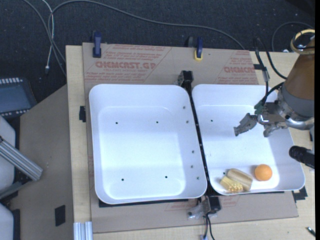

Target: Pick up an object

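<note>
In the right bin (220,101), an orange ball (263,172) and a corn cob (231,184) beside a tan block (240,176) crowd the near rim. The floor above them lies open. The left bin (100,134) offers open room throughout.

A brown board (125,64) with red printing covers the table (75,149), held at its far edge by two blue clamps (96,43). Two white bins (145,99) sit on it side by side, touching. Grey cables (35,4) trail across the dark floor (150,9) beyond.
</note>
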Tool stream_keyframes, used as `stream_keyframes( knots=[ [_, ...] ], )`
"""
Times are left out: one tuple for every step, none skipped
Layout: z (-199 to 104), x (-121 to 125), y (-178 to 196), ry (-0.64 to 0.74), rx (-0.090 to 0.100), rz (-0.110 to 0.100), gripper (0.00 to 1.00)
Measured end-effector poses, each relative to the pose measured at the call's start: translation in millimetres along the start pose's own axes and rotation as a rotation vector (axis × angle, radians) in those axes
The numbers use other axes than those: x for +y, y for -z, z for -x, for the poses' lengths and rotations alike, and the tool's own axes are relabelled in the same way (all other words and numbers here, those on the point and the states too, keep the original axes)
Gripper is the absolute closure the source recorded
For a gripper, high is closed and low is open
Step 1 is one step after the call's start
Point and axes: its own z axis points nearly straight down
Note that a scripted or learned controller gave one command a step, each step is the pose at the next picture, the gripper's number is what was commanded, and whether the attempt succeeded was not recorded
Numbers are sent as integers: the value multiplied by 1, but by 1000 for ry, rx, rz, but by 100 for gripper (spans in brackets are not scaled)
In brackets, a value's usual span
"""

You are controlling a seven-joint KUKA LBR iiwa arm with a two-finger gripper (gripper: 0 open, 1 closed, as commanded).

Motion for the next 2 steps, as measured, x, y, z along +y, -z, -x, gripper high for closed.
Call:
stream_keyframes(
  knots=[
    [-76,-15,9,7,2,1,0],
    [-185,-8,-40,8,2,-4,0]
  ],
)
